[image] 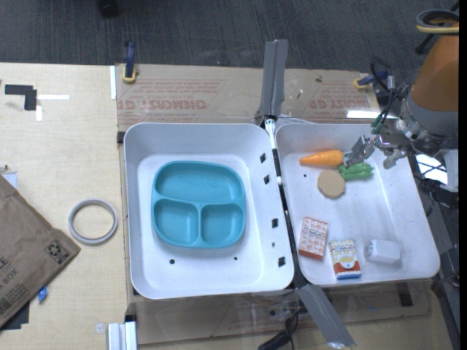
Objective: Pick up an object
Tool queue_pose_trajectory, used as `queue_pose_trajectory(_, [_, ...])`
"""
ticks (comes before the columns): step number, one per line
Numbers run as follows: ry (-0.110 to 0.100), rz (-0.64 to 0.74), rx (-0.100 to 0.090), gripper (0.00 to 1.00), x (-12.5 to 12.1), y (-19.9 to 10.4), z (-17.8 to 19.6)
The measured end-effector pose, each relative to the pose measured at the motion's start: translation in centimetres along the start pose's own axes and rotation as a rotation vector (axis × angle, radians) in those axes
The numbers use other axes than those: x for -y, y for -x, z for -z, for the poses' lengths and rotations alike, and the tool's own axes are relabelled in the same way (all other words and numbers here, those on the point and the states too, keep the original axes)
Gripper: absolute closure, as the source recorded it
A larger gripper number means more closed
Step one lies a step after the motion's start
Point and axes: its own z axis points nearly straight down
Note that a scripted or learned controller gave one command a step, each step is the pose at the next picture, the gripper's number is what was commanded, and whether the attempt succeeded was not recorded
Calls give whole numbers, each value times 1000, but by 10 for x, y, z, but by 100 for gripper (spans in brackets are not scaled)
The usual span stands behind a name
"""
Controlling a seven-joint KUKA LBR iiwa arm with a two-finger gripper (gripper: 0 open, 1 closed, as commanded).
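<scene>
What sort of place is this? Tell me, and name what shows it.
Probably a robot test bench in a lab. A robot arm reaches over two white bins; toy food, such as a carrot, lies in one; cardboard lines the bench.

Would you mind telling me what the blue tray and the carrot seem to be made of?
The blue tray looks like moulded plastic: one even colour, rounded compartment walls, a soft sheen. The carrot is probably a plastic toy, judging by its flat, uniform orange and smooth surface, though rubber can't be ruled out from this view.
</scene>
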Motion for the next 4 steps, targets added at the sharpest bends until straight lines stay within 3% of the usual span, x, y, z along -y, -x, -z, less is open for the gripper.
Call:
queue_pose_trajectory(1, [17, 83, 3, 0, -50, -27, -101])
queue_pose_trajectory(2, [-1, -9, 0, 0, -67, -21, -108])
queue_pose_trajectory(3, [-13, -8, 3, 100, -64, -18, -101])
queue_pose_trajectory(4, [2, 235, 0, 100, -12, -3, -89])
